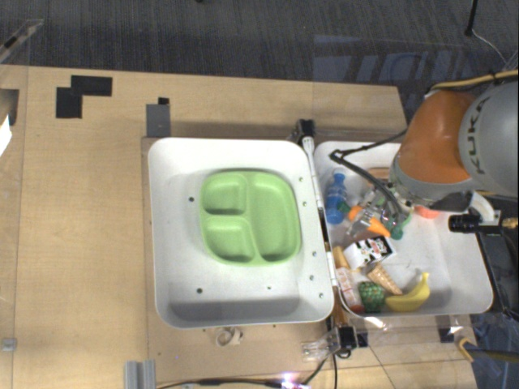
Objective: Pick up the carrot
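Orange carrot (358, 212) lies just left of your end effector (379, 215), low in the cluttered bin (462, 290) for a reach; finger state cannot be determined.

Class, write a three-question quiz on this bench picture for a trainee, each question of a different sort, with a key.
1. True or false: the green tray lies in the left bin.
2. Which lies nearest the right bin's front edge? A. blue bottle B. banana C. carrot
3. Fill in: the pincer hangs over the ____ bin.

Key: 1 true. 2 B. 3 right.
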Robot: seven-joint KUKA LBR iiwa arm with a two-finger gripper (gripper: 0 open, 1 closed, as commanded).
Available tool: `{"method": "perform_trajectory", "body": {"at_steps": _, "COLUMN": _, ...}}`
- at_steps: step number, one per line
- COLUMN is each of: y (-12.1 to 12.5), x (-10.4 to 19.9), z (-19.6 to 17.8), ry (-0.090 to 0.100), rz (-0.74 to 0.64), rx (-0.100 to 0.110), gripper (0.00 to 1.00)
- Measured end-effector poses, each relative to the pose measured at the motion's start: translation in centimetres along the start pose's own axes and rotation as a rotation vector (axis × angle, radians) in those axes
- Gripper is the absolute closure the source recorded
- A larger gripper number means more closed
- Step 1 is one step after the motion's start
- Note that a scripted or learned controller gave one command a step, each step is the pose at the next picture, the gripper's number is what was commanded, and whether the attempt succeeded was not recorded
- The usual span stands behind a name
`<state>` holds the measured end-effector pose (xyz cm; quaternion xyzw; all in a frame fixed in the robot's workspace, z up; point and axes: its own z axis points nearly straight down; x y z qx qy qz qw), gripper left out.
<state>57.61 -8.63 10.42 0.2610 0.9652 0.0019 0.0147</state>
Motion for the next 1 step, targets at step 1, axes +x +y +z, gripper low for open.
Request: {"method": "perform_trajectory", "body": {"at_steps": 1, "y": 8.30, "x": 5.67, "z": -8.60, "ry": 0.015, "rz": 0.111, "rx": 0.000, "gripper": 1.00}}
